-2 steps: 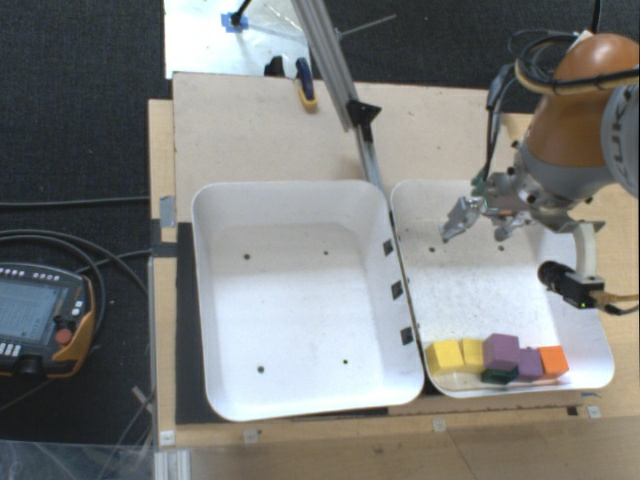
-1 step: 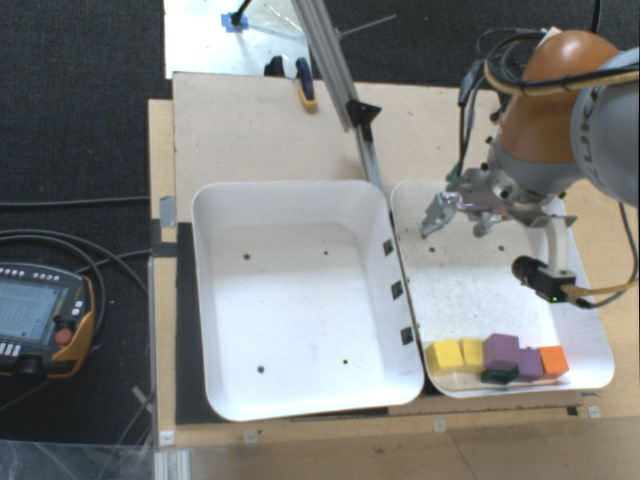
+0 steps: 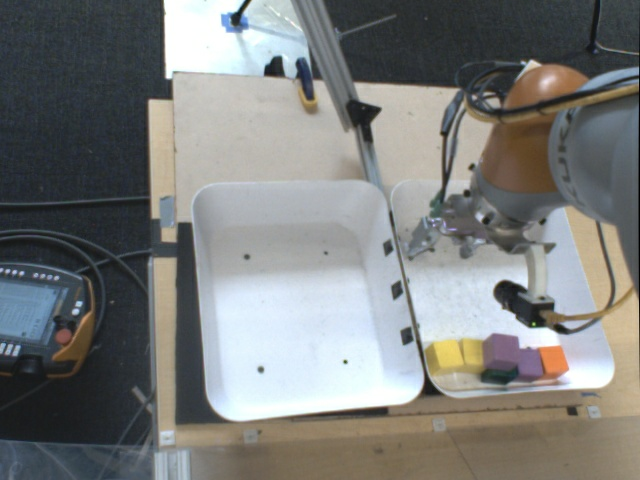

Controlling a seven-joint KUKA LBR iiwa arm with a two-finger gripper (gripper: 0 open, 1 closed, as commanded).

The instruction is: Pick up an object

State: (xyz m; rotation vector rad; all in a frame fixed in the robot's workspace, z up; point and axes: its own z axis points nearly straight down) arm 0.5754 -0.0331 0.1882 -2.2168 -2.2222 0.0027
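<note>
My gripper (image 3: 443, 242) hangs over the upper middle of the right bin (image 3: 585, 268), under the orange wrist band. Its fingers look spread open with nothing between them. A cluster of small blocks lies along the bin's front edge, well below the gripper: two yellow blocks (image 3: 455, 355), a purple block (image 3: 501, 348), a dark green block (image 3: 498, 375), a second purple block (image 3: 529, 364) and an orange block (image 3: 553, 360). The gripper is apart from all of them.
The left bin (image 3: 215, 298) sits beside the right one, their rims meeting at the centre. A slanted metal pole (image 3: 335, 63) crosses the bench's back. A teach pendant (image 3: 40, 318) lies on the floor at left. A black cable fitting (image 3: 522, 303) hangs from the arm above the blocks.
</note>
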